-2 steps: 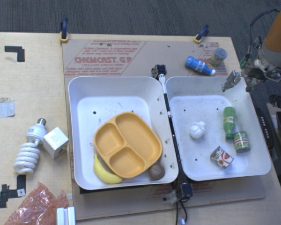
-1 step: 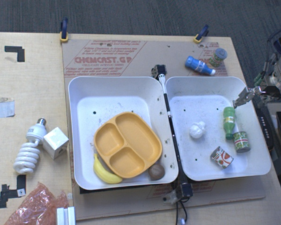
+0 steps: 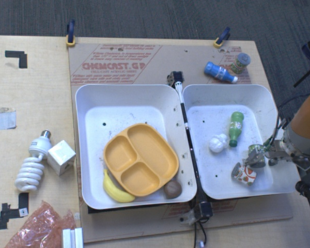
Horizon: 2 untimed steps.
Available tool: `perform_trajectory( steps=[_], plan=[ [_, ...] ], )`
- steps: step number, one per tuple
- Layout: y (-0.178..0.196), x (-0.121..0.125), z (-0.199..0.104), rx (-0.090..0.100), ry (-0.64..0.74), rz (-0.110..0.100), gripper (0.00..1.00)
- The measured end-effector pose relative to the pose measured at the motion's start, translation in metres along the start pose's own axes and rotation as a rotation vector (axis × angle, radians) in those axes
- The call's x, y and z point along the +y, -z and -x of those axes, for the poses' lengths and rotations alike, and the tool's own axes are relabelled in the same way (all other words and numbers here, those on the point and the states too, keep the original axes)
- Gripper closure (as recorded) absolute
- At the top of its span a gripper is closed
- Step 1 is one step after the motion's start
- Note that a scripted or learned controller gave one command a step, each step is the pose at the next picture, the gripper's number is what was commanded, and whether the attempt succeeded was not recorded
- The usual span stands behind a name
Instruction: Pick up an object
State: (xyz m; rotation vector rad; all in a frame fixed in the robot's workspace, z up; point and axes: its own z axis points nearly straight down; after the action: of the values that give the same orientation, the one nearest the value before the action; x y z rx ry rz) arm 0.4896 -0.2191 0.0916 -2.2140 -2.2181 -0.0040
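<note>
The right bin (image 3: 266,99) holds a green bottle (image 3: 235,128), a white crumpled lump (image 3: 217,143) and a crushed orange-and-white can (image 3: 245,174). My gripper (image 3: 259,157) reaches in low over the bin's right side, just above and to the right of the can. A small greenish-grey piece (image 3: 256,150) sits at its tip; I cannot tell whether that is a separate object or part of the gripper. The arm's orange band (image 3: 306,119) is at the right edge of the view.
The left bin (image 3: 88,102) holds a yellow divided plate (image 3: 140,159) lying over a banana (image 3: 115,189), with a brown round thing (image 3: 172,189) beside it. Behind the right bin lie a blue bottle (image 3: 219,72) and a small jar (image 3: 241,62). A light bulb (image 3: 31,164), white cube (image 3: 61,156) and red mesh bag (image 3: 41,226) lie left.
</note>
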Motion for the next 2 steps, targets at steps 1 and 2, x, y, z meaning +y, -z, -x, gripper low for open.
perform_trajectory(
  steps=[1,2],
  plan=[
    [0.0104,0.0012,0.0023,-0.006,-0.003,0.005,1.00],
    [0.0102,0.0014,0.0007,-0.003,-0.001,0.004,0.00]
  ],
)
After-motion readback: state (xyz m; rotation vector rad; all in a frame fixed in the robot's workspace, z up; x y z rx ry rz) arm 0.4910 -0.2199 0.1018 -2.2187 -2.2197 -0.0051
